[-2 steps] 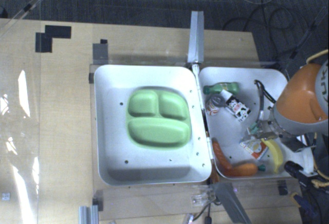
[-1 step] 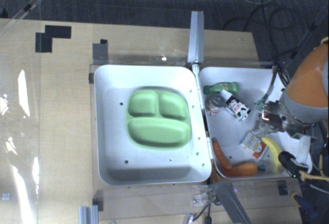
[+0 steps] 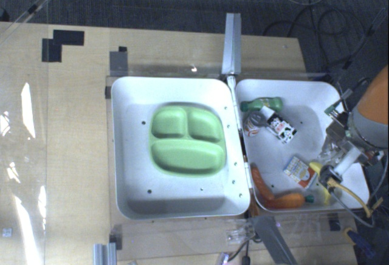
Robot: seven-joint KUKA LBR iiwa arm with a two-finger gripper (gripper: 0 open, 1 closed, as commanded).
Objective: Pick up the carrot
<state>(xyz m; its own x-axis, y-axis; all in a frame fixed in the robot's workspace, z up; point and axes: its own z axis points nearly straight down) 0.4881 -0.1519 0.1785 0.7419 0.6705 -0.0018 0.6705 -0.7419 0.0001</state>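
The carrot (image 3: 284, 200) is orange with a small green tip and lies along the front wall of the right bin (image 3: 316, 90). My gripper (image 3: 333, 160) hangs over the right side of that bin, up and to the right of the carrot and apart from it. The grey arm with its orange band (image 3: 372, 106) comes in from the right edge.
The right bin also holds a red-orange sausage-shaped item (image 3: 258, 178) beside the carrot, a small printed carton (image 3: 297, 169), a yellow item (image 3: 318, 172), a black-and-white item (image 3: 278, 126) and a green bottle (image 3: 266, 103). The left bin (image 3: 127, 136) holds a green divided plate (image 3: 185, 139).
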